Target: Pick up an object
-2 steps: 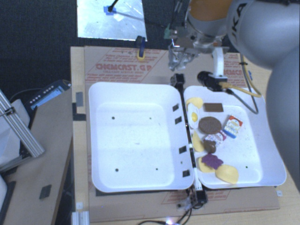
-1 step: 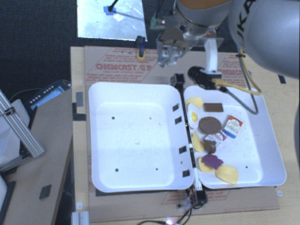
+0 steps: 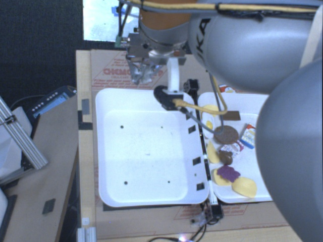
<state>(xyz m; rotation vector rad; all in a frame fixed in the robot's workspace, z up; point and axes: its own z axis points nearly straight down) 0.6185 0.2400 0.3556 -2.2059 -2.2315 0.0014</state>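
My gripper (image 3: 144, 74) hangs over the far rim of the left white bin (image 3: 102, 145), above the cardboard behind it. I see nothing held in it. The right bin (image 3: 252, 198) holds several small things: a brown round disc (image 3: 226, 133), a purple lump (image 3: 228, 173), a yellow piece (image 3: 244, 187), a small dark brown item (image 3: 225, 158) and a red, white and blue packet (image 3: 247, 135). The big grey arm hides the right part of that bin.
Cardboard with red print (image 3: 108, 72) lies under both bins. A grey and blue device (image 3: 50, 101) and an aluminium rail (image 3: 20, 140) sit on the bench to the left. A divider with black clips (image 3: 198, 161) runs between the bins.
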